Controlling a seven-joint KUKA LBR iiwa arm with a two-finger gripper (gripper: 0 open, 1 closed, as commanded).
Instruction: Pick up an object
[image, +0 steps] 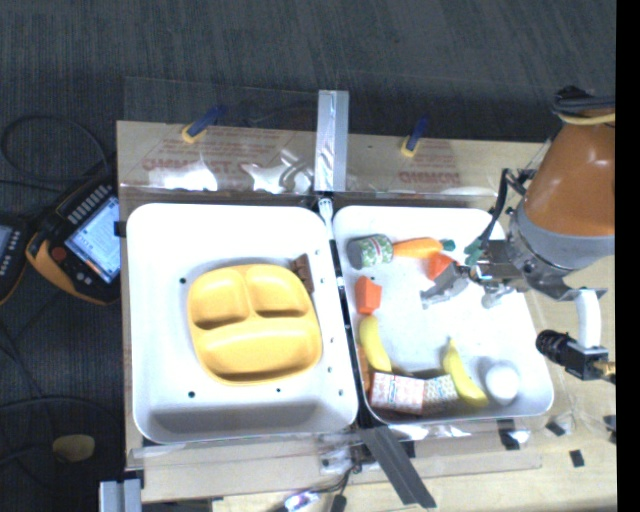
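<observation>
The right bin (520, 345) holds the likely picks: a carrot (418, 246) and a small red piece (440, 265) near the top, a green-grey can (371, 250) at the top left, an orange block (369, 294), two bananas (374, 343) (461, 374), a flat printed box (412, 392) and a white ball (500, 381) along the bottom. The gripper (455, 283) hangs over the middle of this bin with nothing between its jaws; whether they stand wide or narrow is too blurred to tell. The red piece lies just above and left of the tips, and the carrot just beyond it. These look like light, stiff plastic toys, smooth and apt to slide or roll. I would take the carrot across its thick middle, jaws square to its length. The left bin (150, 300) carries a yellow tray (255, 322), well away from the jaws
</observation>
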